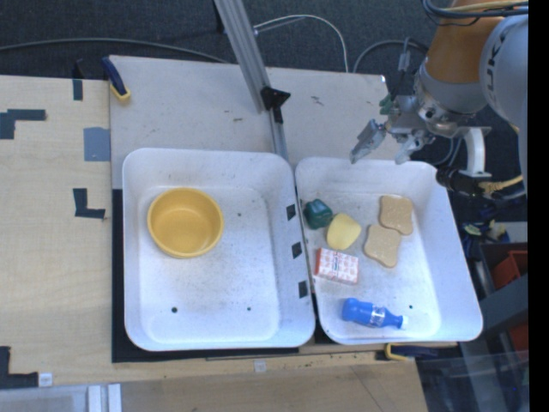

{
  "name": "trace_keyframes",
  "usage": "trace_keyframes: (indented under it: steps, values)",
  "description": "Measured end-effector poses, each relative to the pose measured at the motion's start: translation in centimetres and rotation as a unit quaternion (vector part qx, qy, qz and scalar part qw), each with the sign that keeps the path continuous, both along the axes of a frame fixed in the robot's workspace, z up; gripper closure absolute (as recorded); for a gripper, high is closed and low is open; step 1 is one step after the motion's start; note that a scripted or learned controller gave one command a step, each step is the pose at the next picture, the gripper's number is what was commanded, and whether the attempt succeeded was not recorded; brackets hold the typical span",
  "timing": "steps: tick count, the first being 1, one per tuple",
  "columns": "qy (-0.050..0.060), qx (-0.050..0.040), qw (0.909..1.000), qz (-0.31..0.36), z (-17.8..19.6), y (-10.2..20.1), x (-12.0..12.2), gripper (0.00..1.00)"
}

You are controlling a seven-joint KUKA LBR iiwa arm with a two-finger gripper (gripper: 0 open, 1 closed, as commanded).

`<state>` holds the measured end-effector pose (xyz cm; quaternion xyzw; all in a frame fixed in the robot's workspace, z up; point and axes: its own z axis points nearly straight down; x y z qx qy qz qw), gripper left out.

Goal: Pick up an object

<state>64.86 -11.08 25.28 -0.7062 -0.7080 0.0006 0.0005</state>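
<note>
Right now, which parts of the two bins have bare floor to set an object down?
The left bin is bare right of and below the yellow bowl. The right bin is crowded mid-floor: green object, yellow piece, two tan pieces, red-and-white packet, blue bottle. Its top strip, below the gripper, is bare.

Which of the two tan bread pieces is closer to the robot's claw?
The upper tan bread slice, at the right bin's far side, lies closer to the gripper. The other tan slice sits just below it.

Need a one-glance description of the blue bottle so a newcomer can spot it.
Look in the right bin, at its near edge. The blue bottle lies on its side there, below the red-and-white carton. It is the one blue item in that bin.
</note>
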Motion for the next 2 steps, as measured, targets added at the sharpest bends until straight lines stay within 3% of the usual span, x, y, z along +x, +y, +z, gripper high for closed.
trace_keyframes:
  steps: [1,2]
  values:
    - [0.0,-0.0001,1.0,0.0,0.0,0.0,0.0,0.0]
    - [0.003,-0.0002,1.0,0.0,-6.4,0.0,-0.6,0.0]
